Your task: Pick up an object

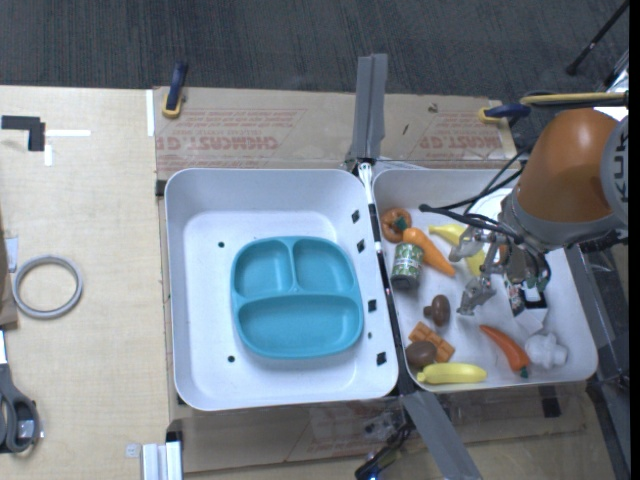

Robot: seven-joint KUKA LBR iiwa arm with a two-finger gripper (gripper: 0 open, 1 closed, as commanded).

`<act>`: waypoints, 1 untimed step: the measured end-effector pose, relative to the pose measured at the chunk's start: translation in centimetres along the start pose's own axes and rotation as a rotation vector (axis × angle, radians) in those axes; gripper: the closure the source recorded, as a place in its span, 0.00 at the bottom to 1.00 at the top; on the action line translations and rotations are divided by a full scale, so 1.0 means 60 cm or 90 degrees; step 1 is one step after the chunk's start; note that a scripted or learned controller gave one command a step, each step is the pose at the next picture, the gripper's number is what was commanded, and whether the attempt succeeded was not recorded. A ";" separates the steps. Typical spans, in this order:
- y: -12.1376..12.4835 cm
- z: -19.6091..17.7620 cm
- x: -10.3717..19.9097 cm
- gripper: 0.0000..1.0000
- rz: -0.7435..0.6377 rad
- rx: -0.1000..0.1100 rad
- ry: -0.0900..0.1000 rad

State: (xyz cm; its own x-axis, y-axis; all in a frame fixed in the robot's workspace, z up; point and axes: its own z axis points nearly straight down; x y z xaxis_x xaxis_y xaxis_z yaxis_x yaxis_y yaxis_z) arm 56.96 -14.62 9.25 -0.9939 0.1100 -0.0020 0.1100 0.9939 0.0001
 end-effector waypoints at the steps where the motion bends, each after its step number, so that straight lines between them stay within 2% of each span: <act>1: 0.077 0.000 -0.054 0.00 0.013 0.001 -0.002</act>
State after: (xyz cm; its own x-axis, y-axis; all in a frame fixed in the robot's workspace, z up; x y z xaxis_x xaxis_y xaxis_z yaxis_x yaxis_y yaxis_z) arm 60.71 -10.37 9.28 -0.9915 0.1303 -0.0050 0.1303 0.9915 -0.0006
